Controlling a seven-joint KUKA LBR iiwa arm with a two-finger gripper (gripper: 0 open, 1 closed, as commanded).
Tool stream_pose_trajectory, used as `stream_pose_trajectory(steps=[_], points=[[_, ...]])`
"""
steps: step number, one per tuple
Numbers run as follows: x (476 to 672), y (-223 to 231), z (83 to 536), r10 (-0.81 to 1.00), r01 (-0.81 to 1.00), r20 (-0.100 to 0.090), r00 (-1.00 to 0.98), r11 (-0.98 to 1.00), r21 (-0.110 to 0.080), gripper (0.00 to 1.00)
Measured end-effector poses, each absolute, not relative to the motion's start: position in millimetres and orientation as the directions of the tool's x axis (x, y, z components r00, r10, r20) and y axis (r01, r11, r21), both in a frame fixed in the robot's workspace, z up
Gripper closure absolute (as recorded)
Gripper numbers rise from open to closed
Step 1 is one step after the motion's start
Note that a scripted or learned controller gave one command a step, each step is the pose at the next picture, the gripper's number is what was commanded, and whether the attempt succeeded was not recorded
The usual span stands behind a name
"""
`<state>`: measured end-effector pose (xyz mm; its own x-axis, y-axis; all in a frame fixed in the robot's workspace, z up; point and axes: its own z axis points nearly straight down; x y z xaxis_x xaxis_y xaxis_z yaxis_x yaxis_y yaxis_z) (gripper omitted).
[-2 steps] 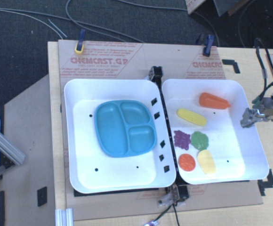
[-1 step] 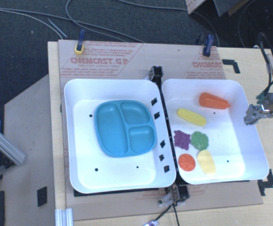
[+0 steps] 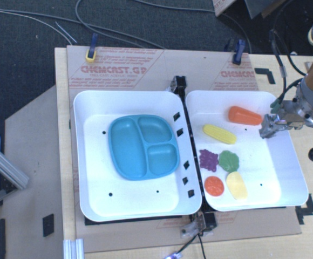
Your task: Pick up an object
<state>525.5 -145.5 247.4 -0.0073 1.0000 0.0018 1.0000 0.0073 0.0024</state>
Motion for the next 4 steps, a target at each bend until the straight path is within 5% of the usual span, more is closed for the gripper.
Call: stream_pose_trajectory(steps=[4], points=[[531.2,53,233,1.0,1.0,0.002,-0.006,0.006,0.001,1.0]])
